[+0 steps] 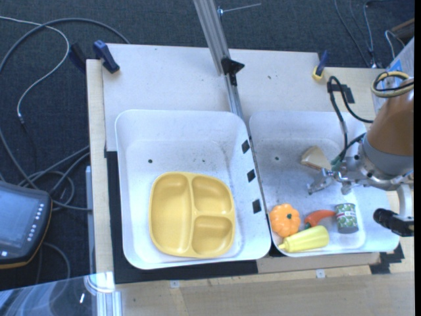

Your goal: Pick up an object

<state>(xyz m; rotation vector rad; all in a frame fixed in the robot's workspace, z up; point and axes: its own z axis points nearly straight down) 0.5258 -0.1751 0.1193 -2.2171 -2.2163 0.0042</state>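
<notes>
Objects for picking lie in the right bin (263, 127): a tan wedge-shaped piece (316, 157) near the middle, and along the front wall an orange pumpkin (285, 219), a yellow corn cob (306, 240), a red-orange carrot-like piece (320, 215) and a small green can (346, 217). The gripper (318, 184) hangs just below the tan piece and above the carrot-like piece, its metal fingers parted with nothing between them. The left bin (131, 137) holds a yellow divided plate (193, 214) with three compartments.
</notes>
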